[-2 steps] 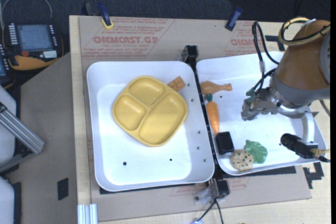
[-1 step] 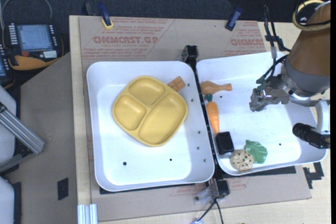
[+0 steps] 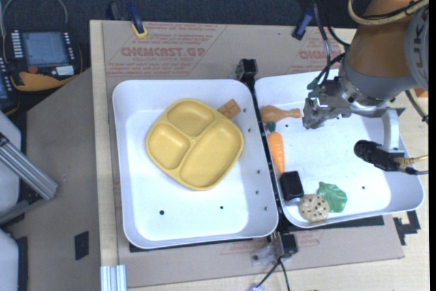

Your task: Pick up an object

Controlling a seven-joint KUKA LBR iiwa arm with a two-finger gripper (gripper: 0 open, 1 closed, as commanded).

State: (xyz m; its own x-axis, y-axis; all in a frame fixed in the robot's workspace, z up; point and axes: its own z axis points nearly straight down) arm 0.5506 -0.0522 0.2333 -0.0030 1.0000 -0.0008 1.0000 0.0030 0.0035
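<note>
Gripper (image 3: 315,114) hovers low over the right bin (image 3: 402,197), beside a chicken drumstick (image 3: 278,113); its opening cannot be told. Carrot (image 3: 276,152), black block (image 3: 291,185), cookie (image 3: 313,207) lie nearby.

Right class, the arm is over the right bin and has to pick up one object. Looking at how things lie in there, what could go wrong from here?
1. The end effector hovers beside the tan drumstick-like toy, which lies against the bin's left wall; a finger could strike that wall.
2. The carrot and black block sit close together, so a grasp there might nudge both.
3. The cookie and green leaf touch; lifting one may drag the other.
</note>
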